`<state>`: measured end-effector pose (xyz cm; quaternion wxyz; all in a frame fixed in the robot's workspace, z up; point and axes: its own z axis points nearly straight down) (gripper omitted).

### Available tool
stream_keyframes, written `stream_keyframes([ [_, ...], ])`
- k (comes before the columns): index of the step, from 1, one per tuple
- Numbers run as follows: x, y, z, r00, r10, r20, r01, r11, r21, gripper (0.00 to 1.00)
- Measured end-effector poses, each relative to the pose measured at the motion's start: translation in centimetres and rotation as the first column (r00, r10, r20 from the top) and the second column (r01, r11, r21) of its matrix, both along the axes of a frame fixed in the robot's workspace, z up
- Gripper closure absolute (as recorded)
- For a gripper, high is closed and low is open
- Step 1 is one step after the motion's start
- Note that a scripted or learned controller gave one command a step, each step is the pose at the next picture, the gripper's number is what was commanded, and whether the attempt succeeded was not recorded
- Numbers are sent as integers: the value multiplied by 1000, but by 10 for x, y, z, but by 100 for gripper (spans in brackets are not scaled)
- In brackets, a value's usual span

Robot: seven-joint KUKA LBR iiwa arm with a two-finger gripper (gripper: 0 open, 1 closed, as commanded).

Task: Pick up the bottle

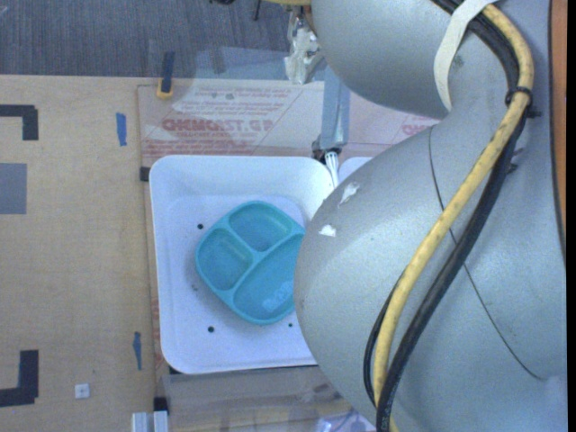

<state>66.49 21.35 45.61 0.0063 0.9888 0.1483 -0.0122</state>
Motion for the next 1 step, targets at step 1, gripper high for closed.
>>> stream_keyframes([
  [1, 0, 4, 6, 1000, 8, -5, -8, 1000, -3, 100],
])
